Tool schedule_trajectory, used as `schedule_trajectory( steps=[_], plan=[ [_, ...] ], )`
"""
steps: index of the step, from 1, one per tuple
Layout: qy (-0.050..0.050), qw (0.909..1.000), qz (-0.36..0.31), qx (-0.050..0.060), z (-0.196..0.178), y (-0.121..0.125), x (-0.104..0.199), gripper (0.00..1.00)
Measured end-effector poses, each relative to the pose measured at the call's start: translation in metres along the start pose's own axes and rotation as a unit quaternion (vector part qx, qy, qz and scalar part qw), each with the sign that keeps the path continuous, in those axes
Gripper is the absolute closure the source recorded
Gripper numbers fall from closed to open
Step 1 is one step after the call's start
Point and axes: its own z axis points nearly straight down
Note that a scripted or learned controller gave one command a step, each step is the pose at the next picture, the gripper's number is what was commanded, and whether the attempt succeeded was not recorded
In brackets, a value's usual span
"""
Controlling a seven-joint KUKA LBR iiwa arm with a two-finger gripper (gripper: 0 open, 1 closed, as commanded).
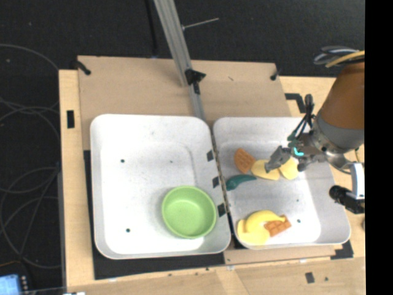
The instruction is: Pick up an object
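My gripper (pixel 277 160) reaches from the right into the right bin (pixel 319 226), low over a pale yellow banana-like piece (pixel 265 171). Its dark fingers rest right at that piece's upper edge. An orange waffle-textured piece (pixel 244 160) lies just left of it. A teal spoon-like object (pixel 239 180) lies by the bin's left wall. At the bin's front sits a yellow toy with an orange part (pixel 263 227). A green bowl (pixel 188 211) stands in the left bin (pixel 123 165).
A slanted grey metal pole (pixel 175 42) rises behind the bins. The orange-banded arm (pixel 344 103) overhangs the right bin's far right side. Black cable fittings (pixel 344 196) sit at the bin's right rim.
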Motion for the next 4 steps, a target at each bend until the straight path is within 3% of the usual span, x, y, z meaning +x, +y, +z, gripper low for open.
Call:
schedule_trajectory(
  steps=[2, 3, 4],
  plan=[
    [-0.002, 1.0000, 0.002, 0.001, 0.107, -0.008, -0.010, 0.00],
    [-0.001, 1.0000, 0.004, -0.001, 0.095, -0.007, -0.010, 1.00],
    [-0.002, 1.0000, 0.003, -0.003, 0.040, -0.002, -0.022, 1.00]
  ],
)
